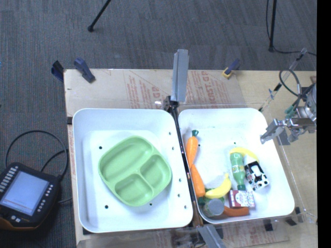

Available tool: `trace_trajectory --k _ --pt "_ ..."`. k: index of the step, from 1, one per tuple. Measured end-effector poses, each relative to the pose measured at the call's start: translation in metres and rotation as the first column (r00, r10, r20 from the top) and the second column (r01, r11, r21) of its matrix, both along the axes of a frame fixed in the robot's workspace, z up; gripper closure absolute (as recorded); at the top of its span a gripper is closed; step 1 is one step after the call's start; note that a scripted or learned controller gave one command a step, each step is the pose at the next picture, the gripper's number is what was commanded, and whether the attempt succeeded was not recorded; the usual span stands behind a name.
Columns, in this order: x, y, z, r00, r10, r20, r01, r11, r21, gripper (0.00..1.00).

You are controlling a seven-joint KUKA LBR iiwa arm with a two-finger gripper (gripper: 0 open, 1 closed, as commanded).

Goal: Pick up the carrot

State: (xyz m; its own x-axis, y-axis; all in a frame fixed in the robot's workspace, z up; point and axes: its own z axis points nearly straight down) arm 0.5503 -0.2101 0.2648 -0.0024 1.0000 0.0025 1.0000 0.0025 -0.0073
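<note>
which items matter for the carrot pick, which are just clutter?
Job:
- long orange carrot with green top, at the right bin's left wall
- two-finger gripper, over the right bin's right rim

Clutter:
- green divided plastic plate, left bin
- yellow banana
- green bottle
- small red carton

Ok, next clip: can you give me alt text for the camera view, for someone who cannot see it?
Two white bins sit side by side on a bench; the right bin holds a carrot along its left wall, plus a banana and a green bottle. The left bin holds a green divided plate. The gripper hovers at the right bin's right rim, away from the carrot.
</note>
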Motion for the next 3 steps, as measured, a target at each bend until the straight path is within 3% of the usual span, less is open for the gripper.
trace_trajectory --k 1,2,3 --pt "0.008 0.059 -0.095 0.956 0.294 0.0 -0.294 0.956 0.003 0.0" --pt "0.057 0.123 -0.128 0.91 0.414 0.002 -0.414 0.91 0.001 0.0" --pt "0.057 0.122 -0.122 0.912 0.411 -0.001 -0.411 0.912 0.005 1.0"
